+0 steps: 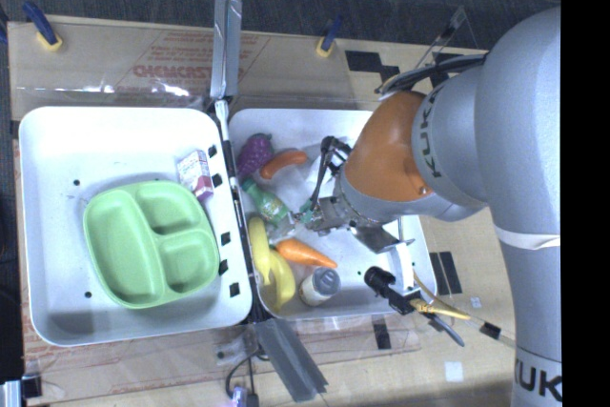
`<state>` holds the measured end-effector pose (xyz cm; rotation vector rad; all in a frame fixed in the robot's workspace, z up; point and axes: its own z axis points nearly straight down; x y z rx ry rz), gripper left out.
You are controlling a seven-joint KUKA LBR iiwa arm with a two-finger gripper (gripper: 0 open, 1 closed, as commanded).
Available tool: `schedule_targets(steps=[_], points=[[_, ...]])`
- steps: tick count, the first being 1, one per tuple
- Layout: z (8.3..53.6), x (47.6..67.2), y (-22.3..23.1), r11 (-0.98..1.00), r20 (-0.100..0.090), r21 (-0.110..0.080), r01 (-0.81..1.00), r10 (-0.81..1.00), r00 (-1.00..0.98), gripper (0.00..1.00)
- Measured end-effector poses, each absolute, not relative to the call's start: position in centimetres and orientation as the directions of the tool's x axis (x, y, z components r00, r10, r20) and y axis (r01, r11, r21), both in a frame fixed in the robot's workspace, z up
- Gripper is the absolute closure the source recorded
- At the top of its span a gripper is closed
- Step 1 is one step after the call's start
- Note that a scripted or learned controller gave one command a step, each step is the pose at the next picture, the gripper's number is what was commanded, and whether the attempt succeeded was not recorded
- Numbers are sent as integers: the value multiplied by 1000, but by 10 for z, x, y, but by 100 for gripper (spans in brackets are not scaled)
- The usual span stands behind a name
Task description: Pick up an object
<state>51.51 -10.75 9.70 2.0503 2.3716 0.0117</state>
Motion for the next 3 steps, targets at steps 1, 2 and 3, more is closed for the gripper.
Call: schedule_targets(steps=[1,2,3], points=[[107,516,-106,152,0,12,988,988,-152,100],[107,516,-106,152,0,12,988,988,-152,0],[91,553,-124,36,0,-3,999,999,-36,0]])
